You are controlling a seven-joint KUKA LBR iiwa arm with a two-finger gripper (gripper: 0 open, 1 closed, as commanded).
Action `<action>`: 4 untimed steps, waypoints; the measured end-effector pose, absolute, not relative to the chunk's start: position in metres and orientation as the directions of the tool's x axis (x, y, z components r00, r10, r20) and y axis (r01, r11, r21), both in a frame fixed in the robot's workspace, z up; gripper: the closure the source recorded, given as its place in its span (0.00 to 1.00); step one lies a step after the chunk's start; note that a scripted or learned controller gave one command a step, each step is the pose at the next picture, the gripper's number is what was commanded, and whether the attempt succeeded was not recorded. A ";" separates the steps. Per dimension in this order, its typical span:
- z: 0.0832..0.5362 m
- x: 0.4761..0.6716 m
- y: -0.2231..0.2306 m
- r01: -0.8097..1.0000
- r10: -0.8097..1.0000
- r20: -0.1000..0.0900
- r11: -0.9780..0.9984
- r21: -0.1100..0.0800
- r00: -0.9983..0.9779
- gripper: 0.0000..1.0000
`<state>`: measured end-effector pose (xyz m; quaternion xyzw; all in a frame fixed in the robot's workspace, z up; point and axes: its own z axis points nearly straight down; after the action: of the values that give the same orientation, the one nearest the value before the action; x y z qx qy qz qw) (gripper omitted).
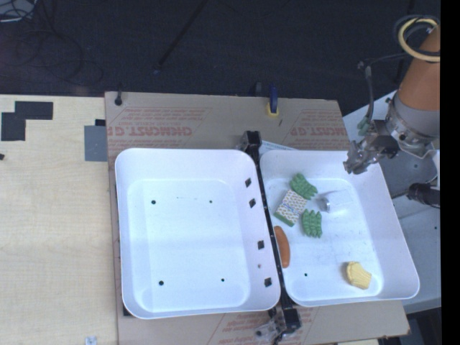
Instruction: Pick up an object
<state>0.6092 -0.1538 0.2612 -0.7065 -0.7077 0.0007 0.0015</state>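
Progress on the pick is looking minimal, so you are watching a task with nearly everything left to do. Your gripper is hanging above the far right corner of the right bin, and you cannot tell from this slanted view how it is set; nothing is showing beneath it that it could be carrying. All the candidates are lying on the floor of that bin. Two green pieces are sitting either side of a pale patterned block, which is touching or nearly touching both. A small grey object is resting just beside them, nearest the gripper. An orange sausage shape is lying along the wall next to the divider, and a yellow lump is sitting well apart near the front corner. You are seeing nothing lying in the left bin. By this reading, choosing, descending, closing and lifting are all waiting.
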 end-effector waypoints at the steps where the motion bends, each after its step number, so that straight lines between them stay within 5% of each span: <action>1: 0.257 0.507 -0.180 1.000 1.000 0.002 -0.006 -0.009 0.006 1.00; 2: 0.263 0.474 -0.111 1.000 1.000 0.004 0.004 -0.006 -0.004 1.00; 3: 0.314 0.476 -0.012 1.000 1.000 0.004 0.012 0.001 -0.012 1.00; 4: 0.387 0.530 0.049 1.000 1.000 0.000 0.006 0.007 -0.006 1.00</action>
<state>0.5303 0.0485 0.3870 -0.7049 -0.7093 -0.0025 -0.0024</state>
